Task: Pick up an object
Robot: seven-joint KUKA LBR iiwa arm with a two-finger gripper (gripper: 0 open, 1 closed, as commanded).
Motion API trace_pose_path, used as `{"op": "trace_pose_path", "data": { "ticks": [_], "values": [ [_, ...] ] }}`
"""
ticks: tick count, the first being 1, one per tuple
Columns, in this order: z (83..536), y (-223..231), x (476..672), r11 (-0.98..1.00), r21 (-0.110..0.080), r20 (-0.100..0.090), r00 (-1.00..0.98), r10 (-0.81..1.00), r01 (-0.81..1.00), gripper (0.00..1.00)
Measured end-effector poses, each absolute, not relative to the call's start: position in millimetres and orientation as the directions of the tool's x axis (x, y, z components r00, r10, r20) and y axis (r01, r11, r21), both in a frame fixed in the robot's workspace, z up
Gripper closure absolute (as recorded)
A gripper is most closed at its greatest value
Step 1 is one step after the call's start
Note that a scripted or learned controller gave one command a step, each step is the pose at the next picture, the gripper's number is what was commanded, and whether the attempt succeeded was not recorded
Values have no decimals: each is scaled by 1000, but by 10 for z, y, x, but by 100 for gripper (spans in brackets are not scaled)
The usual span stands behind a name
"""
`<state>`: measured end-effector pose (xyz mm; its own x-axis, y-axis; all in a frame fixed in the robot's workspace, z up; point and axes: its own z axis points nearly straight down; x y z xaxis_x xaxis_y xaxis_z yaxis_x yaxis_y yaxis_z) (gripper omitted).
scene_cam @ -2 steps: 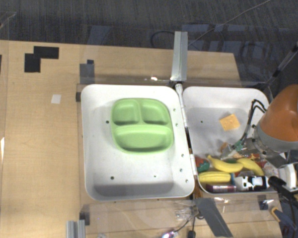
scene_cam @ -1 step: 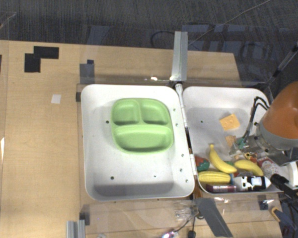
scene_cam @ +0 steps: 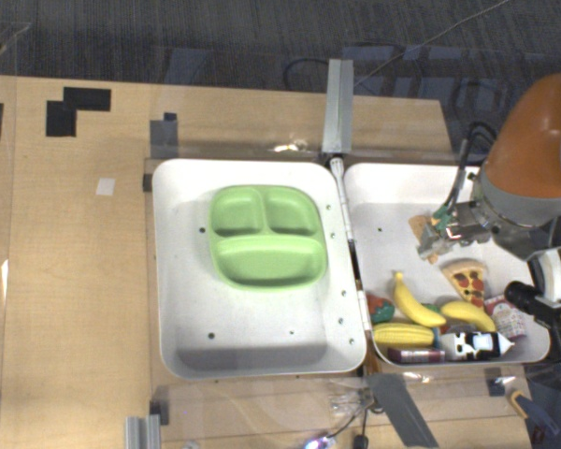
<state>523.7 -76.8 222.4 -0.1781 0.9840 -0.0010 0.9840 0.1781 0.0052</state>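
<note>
From my seat at the remote station I see the arm [scene_cam: 533, 148] reaching in from the right, its orange band bulking over the far corner of the right bin [scene_cam: 393, 190]. The pincer [scene_cam: 439, 241] hangs low over the middle of that bin, just above the white floor, and I cannot tell whether it is wide or narrow, because the tips blur into a jumble of grey metal with a touch of green and red. A small tan object [scene_cam: 423, 224] lies right at the pincer, touching or nearly so; I cannot say that it sits within the grasp. Just below the pincer lies a toy pizza slice [scene_cam: 466, 277], apart from the tool. The other candidates for picking crowd the near edge of the right bin: a curved banana [scene_cam: 413, 302] leaning over a second yellow piece [scene_cam: 402, 334], another yellow fruit [scene_cam: 467, 315] beside them, something red [scene_cam: 381, 305] tucked at the left of the pile, a dark marker-like stick [scene_cam: 413, 354] along the rim, and a black-and-white toy [scene_cam: 474, 344] at the lower right corner. The left bin [scene_cam: 182, 251] carries a green divided plate [scene_cam: 265, 236], lying flat and a little above centre. Both bins rest side by side on the wooden tabletop [scene_cam: 65, 279].
</note>
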Motion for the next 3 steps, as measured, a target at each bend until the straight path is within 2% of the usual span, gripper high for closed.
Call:
{"op": "trace_pose_path", "data": {
  "ticks": [1,2,3],
  "values": [
    [2371,-482,5579,-24,2,-1,24,1000,1000,100],
    [1832,-232,5489,-146,0,0,146,989,989,100],
    [2330,65,6033,-198,2,0,198,980,980,100]
  ]
}}
